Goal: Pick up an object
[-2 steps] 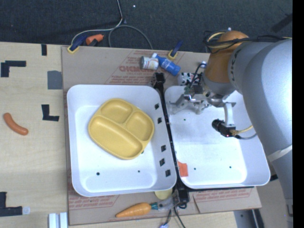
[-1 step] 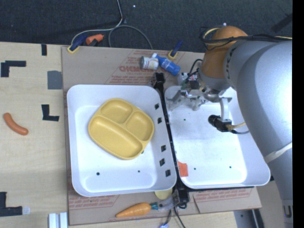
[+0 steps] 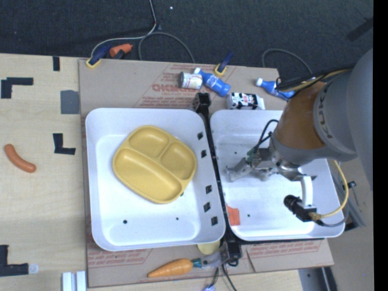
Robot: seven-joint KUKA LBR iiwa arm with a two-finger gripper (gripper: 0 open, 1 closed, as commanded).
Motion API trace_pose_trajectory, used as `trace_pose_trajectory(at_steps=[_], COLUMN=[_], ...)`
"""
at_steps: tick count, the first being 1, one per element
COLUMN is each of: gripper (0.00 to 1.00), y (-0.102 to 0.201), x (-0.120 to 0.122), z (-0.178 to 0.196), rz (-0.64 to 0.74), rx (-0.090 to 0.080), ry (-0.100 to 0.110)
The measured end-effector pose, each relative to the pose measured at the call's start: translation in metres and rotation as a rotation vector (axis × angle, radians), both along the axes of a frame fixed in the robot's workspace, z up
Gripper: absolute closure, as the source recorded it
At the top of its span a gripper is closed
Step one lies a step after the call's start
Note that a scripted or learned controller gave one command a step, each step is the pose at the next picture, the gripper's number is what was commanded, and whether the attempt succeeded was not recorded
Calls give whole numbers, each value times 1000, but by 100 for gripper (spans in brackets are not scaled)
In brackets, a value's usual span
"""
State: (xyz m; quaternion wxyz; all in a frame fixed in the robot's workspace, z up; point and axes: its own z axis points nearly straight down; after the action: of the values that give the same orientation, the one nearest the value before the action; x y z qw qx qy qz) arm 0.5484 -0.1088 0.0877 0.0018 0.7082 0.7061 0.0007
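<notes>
Gripper [image 3: 237,170] low in right bin [image 3: 242,226], bare floor around

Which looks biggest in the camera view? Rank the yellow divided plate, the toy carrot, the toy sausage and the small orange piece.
1. Yellow divided plate
2. Toy carrot
3. Toy sausage, a little shorter than the carrot
4. Small orange piece

Dark carpet floor [image 3: 254,17] lies beyond a pale wooden bench [image 3: 36,120] topped with cardboard [image 3: 151,77].
</notes>
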Motion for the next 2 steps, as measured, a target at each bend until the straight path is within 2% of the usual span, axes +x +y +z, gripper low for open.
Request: trace_pose_trajectory(at_steps=[1,2], gripper=[0,0], y=[13,14], x=[62,72], z=[44,-5], rz=[7,5], rx=[1,0], ry=[-3,5])
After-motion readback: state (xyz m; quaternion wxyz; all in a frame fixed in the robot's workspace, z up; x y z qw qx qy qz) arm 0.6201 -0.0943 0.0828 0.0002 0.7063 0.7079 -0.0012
